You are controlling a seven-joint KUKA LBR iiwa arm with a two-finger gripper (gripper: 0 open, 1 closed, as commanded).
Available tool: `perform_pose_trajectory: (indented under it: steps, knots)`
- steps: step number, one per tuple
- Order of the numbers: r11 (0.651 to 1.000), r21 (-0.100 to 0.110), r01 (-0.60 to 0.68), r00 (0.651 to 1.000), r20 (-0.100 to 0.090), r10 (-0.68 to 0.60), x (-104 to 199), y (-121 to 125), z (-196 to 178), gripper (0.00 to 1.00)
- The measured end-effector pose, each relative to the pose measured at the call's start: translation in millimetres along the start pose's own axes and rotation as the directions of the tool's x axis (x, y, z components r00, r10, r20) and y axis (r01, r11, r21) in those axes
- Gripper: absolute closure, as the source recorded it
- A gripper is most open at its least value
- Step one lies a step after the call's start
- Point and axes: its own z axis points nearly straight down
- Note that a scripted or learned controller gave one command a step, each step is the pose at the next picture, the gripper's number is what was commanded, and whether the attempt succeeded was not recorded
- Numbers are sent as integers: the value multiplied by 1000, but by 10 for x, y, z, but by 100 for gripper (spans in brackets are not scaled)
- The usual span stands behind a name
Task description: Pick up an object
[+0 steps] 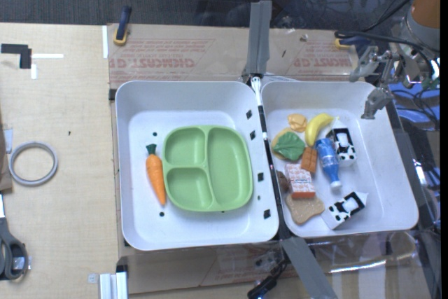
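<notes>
The right bin [392,171] holds a pile of small items: a banana [318,128], a blue bottle [327,159], a green leaf [289,145], a red-and-white carton [301,182], a bread slice [304,209] and two black-and-white cow-print boxes [343,145] [346,209]. In the left bin [126,171] lie a green divided plate [208,168] and a carrot [156,175]. My gripper [369,87] hangs over the right bin's far right corner, open, with nothing between its fingers. It is well clear of the pile.
A grey tape roll [31,163] and scissors [10,259] lie on the bench at the left. A yellow-handled clamp [122,28] sits behind the left bin. Cables run along the right side by the arm.
</notes>
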Motion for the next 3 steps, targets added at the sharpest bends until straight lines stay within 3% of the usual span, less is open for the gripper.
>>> perform_pose_trajectory:
  steps: [1, 2, 3]
  knots:
    - [999, 0, 43, 999, 0, -43, -96, -370, 825, 0]
    - [901, 1, -434, 901, 7, 434, -176, -363, 1407, 0]
    - [812, -4, -584, 812, 12, 584, 161, 183, 1299, 0]
